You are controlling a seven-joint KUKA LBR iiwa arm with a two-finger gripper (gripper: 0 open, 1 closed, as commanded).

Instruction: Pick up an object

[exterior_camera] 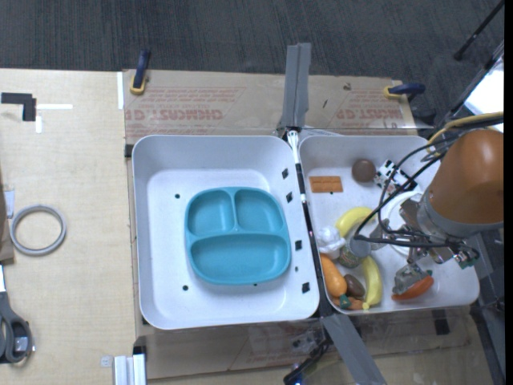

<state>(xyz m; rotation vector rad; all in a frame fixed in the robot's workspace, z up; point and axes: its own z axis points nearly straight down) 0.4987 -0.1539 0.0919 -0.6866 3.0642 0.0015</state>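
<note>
Two bins (144, 239) side by side; left one holds a teal divided plate (238, 236), nothing else in it. Right bin carries the clutter: two bananas (353, 219), a carrot (332, 276), a brown ball (363, 170), an orange card (325, 184), a red piece (414, 287) near the front right corner.

Arm (473, 179) reaches in from the right, orange band up, cables trailing. Gripper (414, 273) sits low over the red piece, apparently touching it from above. Cannot tell whether it is spread or closed; wrist and cables mask it.

Progress, as I judge it: approach made, pick unconfirmed. Red piece looks to rest on the bin floor. Grasp and lift remain.
</note>
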